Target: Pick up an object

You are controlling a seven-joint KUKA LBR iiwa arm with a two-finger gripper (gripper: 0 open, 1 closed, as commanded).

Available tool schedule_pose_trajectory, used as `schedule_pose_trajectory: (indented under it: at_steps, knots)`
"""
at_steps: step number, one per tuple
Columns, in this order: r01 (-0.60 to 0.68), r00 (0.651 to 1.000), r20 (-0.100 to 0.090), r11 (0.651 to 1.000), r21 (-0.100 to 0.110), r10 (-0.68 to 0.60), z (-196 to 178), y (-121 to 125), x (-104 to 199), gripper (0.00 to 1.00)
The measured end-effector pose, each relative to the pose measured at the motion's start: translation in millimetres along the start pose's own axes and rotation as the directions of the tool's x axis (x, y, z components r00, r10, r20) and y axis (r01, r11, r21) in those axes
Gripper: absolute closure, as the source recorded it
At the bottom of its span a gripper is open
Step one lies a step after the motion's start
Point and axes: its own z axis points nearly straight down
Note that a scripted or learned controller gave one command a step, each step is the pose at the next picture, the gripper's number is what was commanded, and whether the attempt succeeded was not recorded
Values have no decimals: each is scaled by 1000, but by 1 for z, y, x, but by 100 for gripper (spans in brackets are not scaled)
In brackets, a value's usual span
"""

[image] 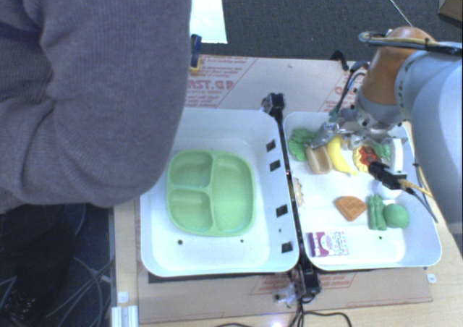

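Down in the right bin (423,246), at its twelve o'clock end: gripper (346,136) low over the toy-food cluster, finger spread impossible to tell. Nearest target, the banana (336,157), just beside the bread roll (317,160). Best to centre on the banana, descend straight, avoid nudging the roll.

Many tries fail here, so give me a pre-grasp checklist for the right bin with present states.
1. Gripper over the right bin: ok.
2. Target under it, banana beside the bread roll: crowded, not ok.
3. Gripper open or shut: cannot tell.
4. Anything held already: cannot tell.
5. Easier picks lying apart, orange wedge and pink-labelled packet: ok.
6. Green divided tray in the left bin, away from the arm: ok.
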Motion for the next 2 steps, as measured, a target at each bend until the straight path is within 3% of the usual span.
schedule_pose_trajectory:
  at_steps: [1, 2]
  knots:
    - [3, 1000, 1, 1000, -6, -3, -13, 1, -1, 100]
    - [4, 1000, 1, 1000, -5, -4, -13, 1, 0, 0]
